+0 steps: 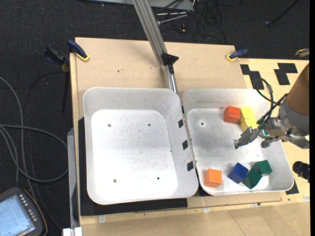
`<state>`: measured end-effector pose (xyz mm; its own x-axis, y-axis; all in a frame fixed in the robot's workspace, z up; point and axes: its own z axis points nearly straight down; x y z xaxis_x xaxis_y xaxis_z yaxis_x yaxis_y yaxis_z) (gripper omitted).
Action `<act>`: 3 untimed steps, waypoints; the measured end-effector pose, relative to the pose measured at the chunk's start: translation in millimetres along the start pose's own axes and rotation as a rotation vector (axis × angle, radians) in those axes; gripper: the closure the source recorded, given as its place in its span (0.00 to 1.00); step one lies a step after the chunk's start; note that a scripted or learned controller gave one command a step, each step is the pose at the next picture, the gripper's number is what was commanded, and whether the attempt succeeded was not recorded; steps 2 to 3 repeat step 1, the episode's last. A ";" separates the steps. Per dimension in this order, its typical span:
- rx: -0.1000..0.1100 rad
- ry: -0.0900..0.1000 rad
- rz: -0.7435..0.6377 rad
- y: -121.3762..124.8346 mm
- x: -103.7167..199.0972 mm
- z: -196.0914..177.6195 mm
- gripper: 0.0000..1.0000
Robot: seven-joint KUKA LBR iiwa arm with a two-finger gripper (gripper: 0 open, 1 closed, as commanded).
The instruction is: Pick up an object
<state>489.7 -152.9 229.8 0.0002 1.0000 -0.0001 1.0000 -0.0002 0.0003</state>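
I can read no text, label, brand or number anywhere; the screen (15, 215) at lower left is too blurred.

Bright, even overhead light; white bins (133, 95) nearly glare, shadows faint, the picture slightly soft and grainy.

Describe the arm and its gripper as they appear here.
The arm enters from the right with an orange-brown band over a grey wrist section. A black cable loops beside it. The gripper is dark grey metal with a small teal-lit spot near its base.
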 end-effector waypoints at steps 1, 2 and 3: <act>0.007 0.002 0.001 1.0 1.0 63.8 0.00; 0.007 0.002 0.001 1.0 1.0 63.8 0.00; 0.007 0.002 0.001 1.0 1.0 63.8 0.00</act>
